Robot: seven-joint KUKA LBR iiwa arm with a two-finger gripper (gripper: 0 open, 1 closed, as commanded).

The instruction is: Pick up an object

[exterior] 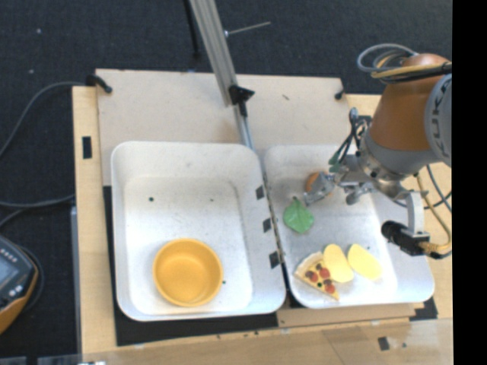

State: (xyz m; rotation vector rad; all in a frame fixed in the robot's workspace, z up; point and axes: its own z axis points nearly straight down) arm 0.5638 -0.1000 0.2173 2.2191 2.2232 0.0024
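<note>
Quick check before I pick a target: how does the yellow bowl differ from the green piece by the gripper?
The yellow bowl sits in the left bin; the green piece lies in the right bin. The bowl is round, open-topped and much larger; the green piece is small, flat and leaf-like. The bowl stands far from the gripper; the green piece lies just below it. Both rest untouched on a white bin floor.

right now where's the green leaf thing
The green leaf lies in the right bin, near its left wall, just below the gripper and up-left of the pizza slice.
</note>
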